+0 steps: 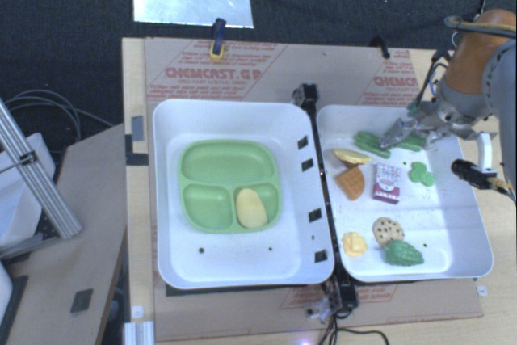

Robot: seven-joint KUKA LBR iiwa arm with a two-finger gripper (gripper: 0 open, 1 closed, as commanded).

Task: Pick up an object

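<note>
The arm (477, 69) was a thick, rounded tube, grey along its outer casing, with a broad orange band (477, 52) wrapped around it above the wrist. Below the band the casing narrowed into a paler grey wrist section (456, 105). A thin dark cable (436, 77) ran down the side of the arm toward the wrist. The gripper (397, 133) was metallic grey, slim and tapered, made of small angular parts. A white bracket (485, 153) with a black, rounded piece (468, 171) was fixed to the side of the wrist.
</note>
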